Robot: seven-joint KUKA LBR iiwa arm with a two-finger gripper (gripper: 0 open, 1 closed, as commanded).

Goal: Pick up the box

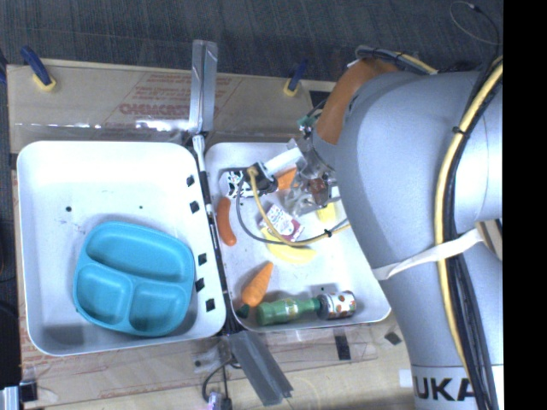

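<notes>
Box (283, 221) lying in right bin (363, 310) among carrots and bottle (286, 310) | left bin (43, 229) holding blue tray (132, 278) | my pincer (309, 188) hovering just beside box, grip state unclear.

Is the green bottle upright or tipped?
Tipped. The bottle lies on its side along the right bin's near wall, between a carrot and a can.

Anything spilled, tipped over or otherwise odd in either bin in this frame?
Only the green plastic bottle, lying on its side along the right white bin's near wall beside an orange carrot. Nothing looks spilled or damaged.
</notes>
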